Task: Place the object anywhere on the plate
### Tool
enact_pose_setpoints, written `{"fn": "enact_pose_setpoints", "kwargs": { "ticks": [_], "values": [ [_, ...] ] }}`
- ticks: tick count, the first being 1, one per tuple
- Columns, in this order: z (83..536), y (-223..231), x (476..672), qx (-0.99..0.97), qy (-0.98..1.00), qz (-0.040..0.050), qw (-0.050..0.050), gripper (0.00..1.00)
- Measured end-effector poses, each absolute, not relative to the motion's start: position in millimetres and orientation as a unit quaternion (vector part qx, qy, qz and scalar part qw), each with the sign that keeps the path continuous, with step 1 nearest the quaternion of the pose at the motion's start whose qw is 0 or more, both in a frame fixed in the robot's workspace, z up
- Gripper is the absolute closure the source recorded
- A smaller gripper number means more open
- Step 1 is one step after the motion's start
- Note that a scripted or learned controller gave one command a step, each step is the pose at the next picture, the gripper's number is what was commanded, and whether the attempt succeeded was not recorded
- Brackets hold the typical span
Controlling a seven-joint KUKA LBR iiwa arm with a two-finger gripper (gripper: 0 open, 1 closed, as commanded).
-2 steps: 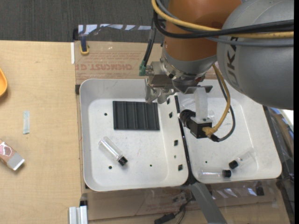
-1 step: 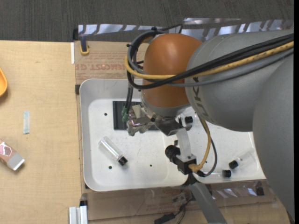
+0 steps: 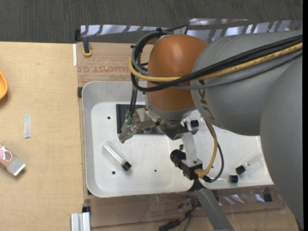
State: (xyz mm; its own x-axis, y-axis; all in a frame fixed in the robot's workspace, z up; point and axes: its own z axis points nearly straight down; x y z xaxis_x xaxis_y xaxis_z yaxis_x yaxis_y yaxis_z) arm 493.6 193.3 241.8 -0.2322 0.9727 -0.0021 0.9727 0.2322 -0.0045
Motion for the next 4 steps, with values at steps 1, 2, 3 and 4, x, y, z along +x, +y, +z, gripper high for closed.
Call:
{"fn": "enact_pose_setpoints", "kwargs": {
  "ticks": [1, 2, 3, 4],
  "values": [
    [156.7, 219.9, 516.8, -0.684, -0.73, 0.0029, 0.001, 0.0],
    [156.9, 219.7, 516.9, -0.684, -0.73, 0.0028, 0.001, 0.0],
    [156.9, 219.7, 516.9, -0.684, -0.73, 0.0028, 0.001, 0.0],
    [156.9, 219.7, 516.9, -0.683, -0.73, 0.0028, 0.001, 0.0]
  ]
}}
